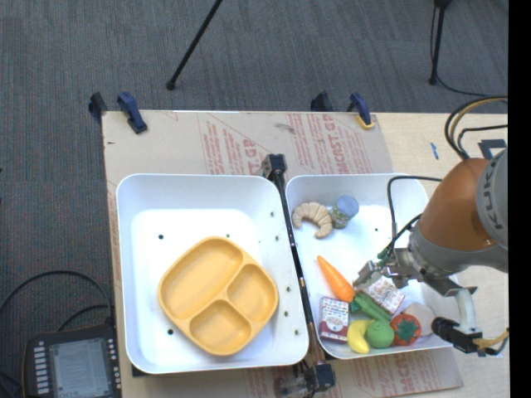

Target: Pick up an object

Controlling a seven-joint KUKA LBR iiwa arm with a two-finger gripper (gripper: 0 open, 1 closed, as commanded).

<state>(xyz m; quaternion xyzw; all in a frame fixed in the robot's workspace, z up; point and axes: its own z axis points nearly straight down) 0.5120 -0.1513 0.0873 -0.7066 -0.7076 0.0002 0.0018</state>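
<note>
I am reaching in with my arm [465, 214], the orange band bulking just above my wrist and the grey links running off behind it. My wrist is bending downward and forward, so my gripper [375, 274] is hanging at the far tip of the reach, below and ahead of the orange band. I am holding the gripper low and tilted, its metal head pointing away from my elbow. Black cables are looping around my wrist.

Divided plate [217, 295] in left bin [137, 197], croissant [313, 216] and carrot [335, 279] in right bin [406, 191]
</note>
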